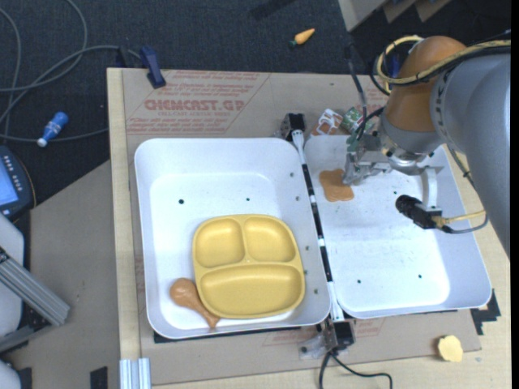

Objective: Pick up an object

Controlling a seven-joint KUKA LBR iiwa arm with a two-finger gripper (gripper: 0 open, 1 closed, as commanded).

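One flat, tan-orange piece (336,185), rounded and blotchy-edged, lies on the right bin's floor (389,258) just below-left of my gripper (353,168), touching it; finger spread I cannot tell.

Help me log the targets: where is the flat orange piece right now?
In the camera view, the flat orange piece lies in the right bin, near its upper left corner, close to the divider between the bins and just below the tool.
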